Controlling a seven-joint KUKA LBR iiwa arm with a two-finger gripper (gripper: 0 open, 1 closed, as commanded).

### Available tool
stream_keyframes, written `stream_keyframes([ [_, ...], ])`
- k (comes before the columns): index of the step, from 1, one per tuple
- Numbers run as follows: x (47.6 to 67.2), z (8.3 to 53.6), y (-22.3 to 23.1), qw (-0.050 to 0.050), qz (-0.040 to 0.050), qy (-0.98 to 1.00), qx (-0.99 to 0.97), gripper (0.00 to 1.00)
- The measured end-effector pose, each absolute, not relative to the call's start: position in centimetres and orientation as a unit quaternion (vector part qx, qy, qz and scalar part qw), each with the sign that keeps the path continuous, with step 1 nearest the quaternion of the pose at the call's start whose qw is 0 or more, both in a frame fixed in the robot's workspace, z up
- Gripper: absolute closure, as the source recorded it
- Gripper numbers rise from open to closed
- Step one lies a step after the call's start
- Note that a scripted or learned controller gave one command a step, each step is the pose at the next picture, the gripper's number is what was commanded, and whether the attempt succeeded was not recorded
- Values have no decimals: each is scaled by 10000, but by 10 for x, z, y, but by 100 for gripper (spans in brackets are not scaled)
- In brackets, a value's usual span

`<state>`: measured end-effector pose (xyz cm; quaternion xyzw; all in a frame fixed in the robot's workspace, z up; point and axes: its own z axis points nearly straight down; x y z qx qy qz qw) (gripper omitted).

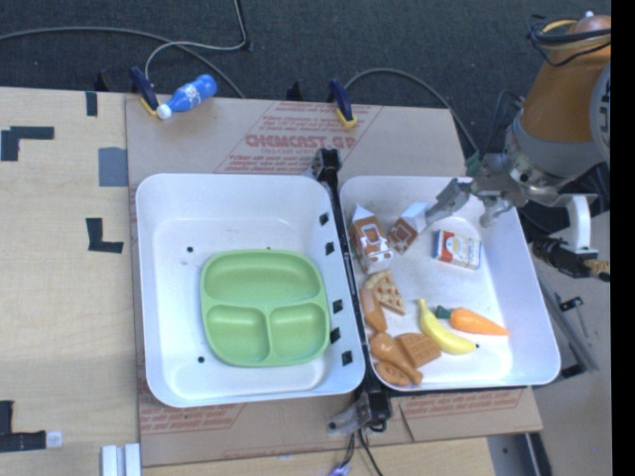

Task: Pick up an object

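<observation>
We see the grey arm with its orange band point(566, 107) reaching in from the right, and its gripper point(466, 202) hovers over the far right part of the right bin point(531, 296). Its two fingers point(445, 202) are spread apart with nothing between them. Just below the gripper lies a small white carton with a red label point(456, 248), apart from the fingers. To the left of the gripper sit a small brown block point(402, 234) and a white and brown box point(368, 241), close to the divider between the bins. Nearer the front of this bin we find a waffle piece point(385, 294), a yellow banana point(442, 330) and an orange carrot point(479, 322), the carrot just beside the banana's upper end. Several brown bread-like pieces point(402, 353) lie at the front left corner, touching one another. The left bin point(159, 266) holds a green divided plate point(265, 306) with three compartments, lying flat near its middle. Beyond the bins, on the cardboard, a blue and white bottle point(189, 95) lies on its side, beside a black cable point(198, 38).
</observation>
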<state>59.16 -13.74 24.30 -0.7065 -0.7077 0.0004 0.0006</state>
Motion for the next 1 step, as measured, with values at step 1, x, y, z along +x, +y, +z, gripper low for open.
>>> stream_keyframes([
  [1,603,166,-103,12,10,-7078,-7064,0],
])
